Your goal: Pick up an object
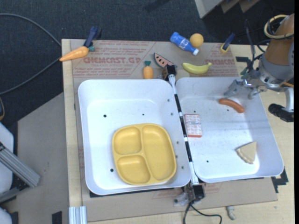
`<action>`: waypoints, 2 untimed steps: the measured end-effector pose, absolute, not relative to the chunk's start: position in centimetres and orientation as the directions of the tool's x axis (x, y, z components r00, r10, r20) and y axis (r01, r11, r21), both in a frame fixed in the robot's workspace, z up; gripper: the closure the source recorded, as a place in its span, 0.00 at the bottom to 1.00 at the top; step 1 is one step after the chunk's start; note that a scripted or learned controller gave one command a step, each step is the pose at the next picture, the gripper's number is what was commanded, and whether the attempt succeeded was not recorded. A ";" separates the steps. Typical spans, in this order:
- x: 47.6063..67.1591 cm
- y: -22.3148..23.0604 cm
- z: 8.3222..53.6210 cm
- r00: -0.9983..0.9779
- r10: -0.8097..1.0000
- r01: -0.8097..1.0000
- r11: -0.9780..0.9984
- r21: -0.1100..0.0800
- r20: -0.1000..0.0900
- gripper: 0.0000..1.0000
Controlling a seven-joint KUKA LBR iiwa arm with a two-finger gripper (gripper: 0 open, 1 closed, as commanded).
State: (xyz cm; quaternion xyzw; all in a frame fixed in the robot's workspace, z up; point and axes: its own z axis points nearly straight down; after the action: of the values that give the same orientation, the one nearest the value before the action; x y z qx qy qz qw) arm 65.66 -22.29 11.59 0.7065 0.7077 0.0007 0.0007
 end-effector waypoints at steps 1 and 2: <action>64.5 -17.4 8.4 -0.001 1.000 1.000 0.001 -0.001 0.001 0.00; 64.6 -17.4 9.5 -0.003 1.000 1.000 0.003 0.002 -0.001 1.00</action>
State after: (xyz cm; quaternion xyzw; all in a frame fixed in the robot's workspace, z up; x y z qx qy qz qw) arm 64.56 -17.44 9.53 0.7062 0.7080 0.0003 0.0009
